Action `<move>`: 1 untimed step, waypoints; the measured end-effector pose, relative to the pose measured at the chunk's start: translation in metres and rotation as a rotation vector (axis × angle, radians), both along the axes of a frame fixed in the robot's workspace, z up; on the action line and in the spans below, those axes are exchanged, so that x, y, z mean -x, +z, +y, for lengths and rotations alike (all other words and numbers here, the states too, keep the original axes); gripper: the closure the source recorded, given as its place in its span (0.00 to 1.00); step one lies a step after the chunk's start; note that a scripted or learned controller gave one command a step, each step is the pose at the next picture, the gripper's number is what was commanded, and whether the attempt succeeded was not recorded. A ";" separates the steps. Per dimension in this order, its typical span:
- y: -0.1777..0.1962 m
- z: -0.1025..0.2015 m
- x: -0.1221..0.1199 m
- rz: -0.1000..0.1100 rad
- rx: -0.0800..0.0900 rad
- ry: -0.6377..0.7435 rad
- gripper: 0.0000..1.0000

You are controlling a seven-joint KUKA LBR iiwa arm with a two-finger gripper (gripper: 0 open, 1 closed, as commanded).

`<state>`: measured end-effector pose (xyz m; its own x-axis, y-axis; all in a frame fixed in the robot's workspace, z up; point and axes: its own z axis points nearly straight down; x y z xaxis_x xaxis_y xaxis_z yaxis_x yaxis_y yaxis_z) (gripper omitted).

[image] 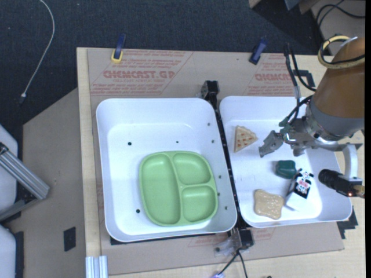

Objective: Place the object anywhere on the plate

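Grey arm (339, 106) leans over right bin (255, 106), hand (277, 143) spread wide, holding nothing.

Left bin (110, 155): green three-compartment plate (177, 187), nothing on it. Right bin (249, 213): triangular pizza-slice toy (244, 138), dark green block (286, 168), tan bread-like piece (269, 204), small black-and-white item (300, 187). Pincer (277, 143) above the right bin, near the slice.

A robotics lab: clamped cardboard-covered bench (174, 74), two white bins (110, 155), loose cables (40, 45).
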<state>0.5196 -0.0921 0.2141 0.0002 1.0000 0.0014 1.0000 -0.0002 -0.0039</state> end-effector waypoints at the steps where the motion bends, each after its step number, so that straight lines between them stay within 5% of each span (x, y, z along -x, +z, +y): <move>1: -0.045 0.000 0.007 0.002 0.000 -0.001 0.00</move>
